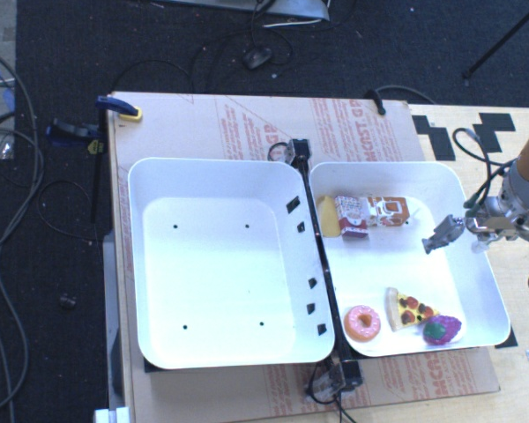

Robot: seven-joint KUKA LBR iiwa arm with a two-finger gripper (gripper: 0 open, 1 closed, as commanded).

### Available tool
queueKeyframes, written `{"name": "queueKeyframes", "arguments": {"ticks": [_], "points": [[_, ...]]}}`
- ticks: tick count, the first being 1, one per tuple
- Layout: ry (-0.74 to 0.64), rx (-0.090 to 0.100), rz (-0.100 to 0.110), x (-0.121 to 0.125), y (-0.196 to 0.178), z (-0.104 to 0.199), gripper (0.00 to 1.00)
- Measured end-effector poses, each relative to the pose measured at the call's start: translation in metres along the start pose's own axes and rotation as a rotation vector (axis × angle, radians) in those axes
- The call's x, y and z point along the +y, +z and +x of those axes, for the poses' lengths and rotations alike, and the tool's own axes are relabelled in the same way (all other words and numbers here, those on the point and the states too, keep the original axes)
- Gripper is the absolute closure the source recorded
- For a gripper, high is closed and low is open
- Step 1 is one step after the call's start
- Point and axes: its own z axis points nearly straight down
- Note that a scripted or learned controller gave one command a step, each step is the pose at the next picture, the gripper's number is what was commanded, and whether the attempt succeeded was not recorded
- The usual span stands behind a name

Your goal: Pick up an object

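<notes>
Arm cut off at right edge; hand finger gap too small to tell.

We see two bins side by side on the table. In the right bin, a packet lies at the back, while a doughnut, pizza slice and grapes sit in front (in a close row).

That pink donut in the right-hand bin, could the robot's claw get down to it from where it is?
Probably yes. The donut lies flat near the bin's front-left corner, apart from the pizza slice, and nothing lies between it and the gripper.
</notes>
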Motion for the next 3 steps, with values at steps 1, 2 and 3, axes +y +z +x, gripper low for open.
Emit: {"name": "queueKeyframes", "arguments": {"ticks": [1, 2, 3], "points": [[-0.001, -0.002, -0.006, 0.001, -0.003, 0.000, 0.00], [-0.001, 0.000, -0.001, 0.002, 0.060, 0.001, 0.00], [-0.001, 0.000, -0.002, 0.005, 0.122, 0.002, 0.00]]}}
